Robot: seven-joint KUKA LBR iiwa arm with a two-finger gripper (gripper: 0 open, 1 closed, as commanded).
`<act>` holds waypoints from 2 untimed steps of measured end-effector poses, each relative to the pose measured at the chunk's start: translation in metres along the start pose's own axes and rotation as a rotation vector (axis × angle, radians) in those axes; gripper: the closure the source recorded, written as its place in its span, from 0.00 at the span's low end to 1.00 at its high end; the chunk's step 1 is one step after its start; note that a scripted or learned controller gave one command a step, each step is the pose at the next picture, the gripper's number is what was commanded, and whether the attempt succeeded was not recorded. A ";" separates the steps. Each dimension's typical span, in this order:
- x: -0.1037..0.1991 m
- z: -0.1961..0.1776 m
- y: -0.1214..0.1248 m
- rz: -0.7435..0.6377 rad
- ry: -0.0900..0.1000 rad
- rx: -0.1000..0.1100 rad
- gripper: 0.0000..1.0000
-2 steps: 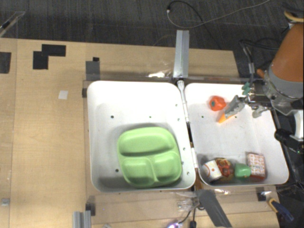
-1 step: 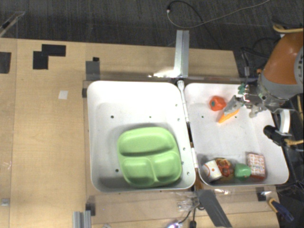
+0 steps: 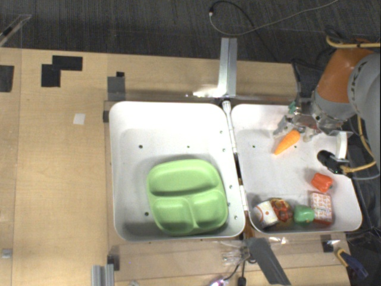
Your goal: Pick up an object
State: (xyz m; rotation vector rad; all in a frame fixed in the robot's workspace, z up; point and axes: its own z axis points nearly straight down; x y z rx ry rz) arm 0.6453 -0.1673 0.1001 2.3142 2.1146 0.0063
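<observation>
Crowding the right bin's (image 3: 256, 159) front edge: can (image 3: 265, 213), green piece (image 3: 303, 215), patterned box (image 3: 321, 208).

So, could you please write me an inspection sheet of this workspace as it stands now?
Surface: wooden bench bearing two shallow white bins, the left bin and the right bin, side by side.
Job's things: in the right bin, an orange carrot-shaped piece right under the gripper; a small orange block; along the near wall a round can, a brown item, a green piece and a patterned box.
Clutter: green divided tray in the left bin.
Gripper: gripper at the carrot's upper end; grasp not clear.
Cables: black cable on the dark floor behind the bench.
Surroundings: dark carpet; black marks on the bench.
</observation>
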 end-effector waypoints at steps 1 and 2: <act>0.001 -0.013 0.002 -0.003 0.000 -0.006 1.00; 0.025 -0.088 0.007 -0.406 0.001 -0.001 1.00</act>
